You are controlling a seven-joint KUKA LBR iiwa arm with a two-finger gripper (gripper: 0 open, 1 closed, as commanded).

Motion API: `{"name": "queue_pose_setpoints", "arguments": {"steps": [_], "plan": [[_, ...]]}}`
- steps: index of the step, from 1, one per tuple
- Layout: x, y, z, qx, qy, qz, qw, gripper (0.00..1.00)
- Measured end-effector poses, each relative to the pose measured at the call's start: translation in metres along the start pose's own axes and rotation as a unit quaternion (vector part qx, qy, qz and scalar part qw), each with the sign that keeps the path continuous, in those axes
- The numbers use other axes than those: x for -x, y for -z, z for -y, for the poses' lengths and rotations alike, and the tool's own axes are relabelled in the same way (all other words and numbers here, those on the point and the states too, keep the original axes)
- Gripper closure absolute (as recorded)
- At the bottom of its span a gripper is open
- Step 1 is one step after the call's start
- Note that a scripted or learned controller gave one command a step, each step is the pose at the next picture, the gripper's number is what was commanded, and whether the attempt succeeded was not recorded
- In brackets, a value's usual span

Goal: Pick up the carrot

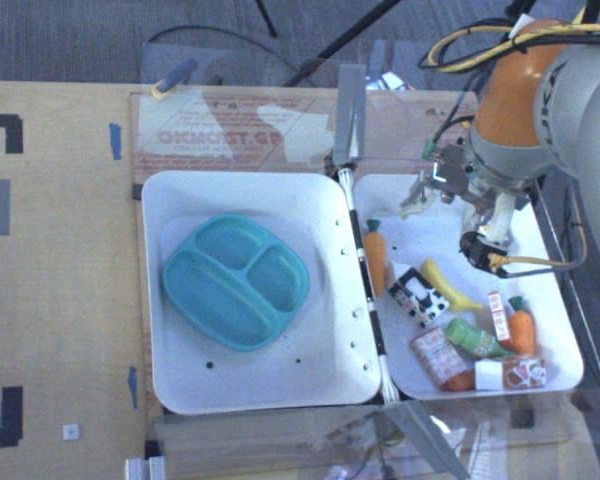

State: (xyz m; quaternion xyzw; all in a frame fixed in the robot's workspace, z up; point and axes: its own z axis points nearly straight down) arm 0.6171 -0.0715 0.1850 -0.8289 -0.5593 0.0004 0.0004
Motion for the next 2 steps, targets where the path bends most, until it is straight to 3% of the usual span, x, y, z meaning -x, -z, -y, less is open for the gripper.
{"name": "queue_pose_setpoints", "arguments": {"steps": [1, 2], "plan": [[0.0041, -0.0987, -0.0532, 0.001, 0.003, 0.000, 1.0000, 0.00], [0.0045, -0.0993, -0.0476, 0.000, 0.163, 0.000, 0.9867, 0.00]]}}
